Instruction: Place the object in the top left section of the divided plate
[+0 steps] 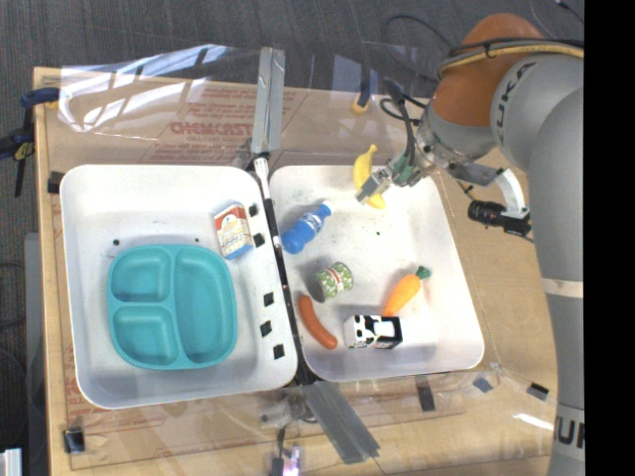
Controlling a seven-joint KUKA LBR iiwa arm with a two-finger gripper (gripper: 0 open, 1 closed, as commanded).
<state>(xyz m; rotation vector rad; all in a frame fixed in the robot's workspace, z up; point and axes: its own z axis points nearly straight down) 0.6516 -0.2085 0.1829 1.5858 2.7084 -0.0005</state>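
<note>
A teal divided plate (211, 310) lies in the left bin (89, 216); it has two small sections on its left and one long section on its right. A yellow banana (364, 170) rests at the back of the right bin (446, 256), near the far wall. My gripper (384, 182) is right at the banana, touching or overlapping its right side, with the arm reaching in from the upper right. Part of the banana is covered by the gripper.
The right bin also holds a blue bottle (305, 226), a green can (335, 280), a carrot (405, 292), a red sausage (317, 322) and a black-and-white carton (373, 332). A small red-and-white carton (232, 231) lies in the left bin, just behind the plate.
</note>
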